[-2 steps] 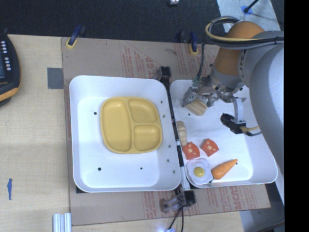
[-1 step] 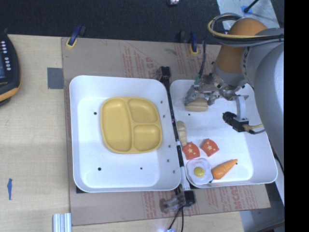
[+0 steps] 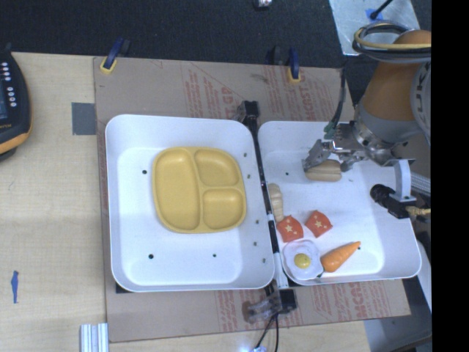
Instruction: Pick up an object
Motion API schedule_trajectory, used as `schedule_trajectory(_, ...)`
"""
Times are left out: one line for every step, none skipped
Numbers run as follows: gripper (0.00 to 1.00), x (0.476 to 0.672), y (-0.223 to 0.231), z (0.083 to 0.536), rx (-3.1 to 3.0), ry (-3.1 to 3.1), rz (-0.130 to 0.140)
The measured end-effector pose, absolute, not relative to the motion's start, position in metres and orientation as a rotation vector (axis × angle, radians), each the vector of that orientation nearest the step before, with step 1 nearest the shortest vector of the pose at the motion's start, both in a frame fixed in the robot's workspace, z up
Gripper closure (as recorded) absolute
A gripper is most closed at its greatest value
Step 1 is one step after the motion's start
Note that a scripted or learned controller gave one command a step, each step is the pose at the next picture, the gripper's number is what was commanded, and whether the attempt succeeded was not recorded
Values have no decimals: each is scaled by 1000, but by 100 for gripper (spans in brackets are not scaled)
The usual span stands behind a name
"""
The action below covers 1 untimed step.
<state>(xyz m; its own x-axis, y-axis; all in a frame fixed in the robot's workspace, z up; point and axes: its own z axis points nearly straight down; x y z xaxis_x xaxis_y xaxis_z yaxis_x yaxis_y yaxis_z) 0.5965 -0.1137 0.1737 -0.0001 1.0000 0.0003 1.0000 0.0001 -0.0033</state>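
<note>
claw (image 3: 326, 161) closed on bread roll (image 3: 324, 172) | 2 red cubes (image 3: 305, 226) | 1 carrot (image 3: 340, 256) | 1 egg (image 3: 302, 259)

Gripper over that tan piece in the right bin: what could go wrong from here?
1. The gripper sits right at the tan bread-like piece, but the piece isn't visibly between the fingers, so a lift may come up empty.
2. The piece looks low and rounded; it could slip or get nudged sideways.
3. The other bread-like piece is wedged against the right bin's left wall, a harder fallback target.
</note>
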Motion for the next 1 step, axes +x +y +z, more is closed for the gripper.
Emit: schedule_trajectory(100,620,-35,206,-2210,-2233,-4)
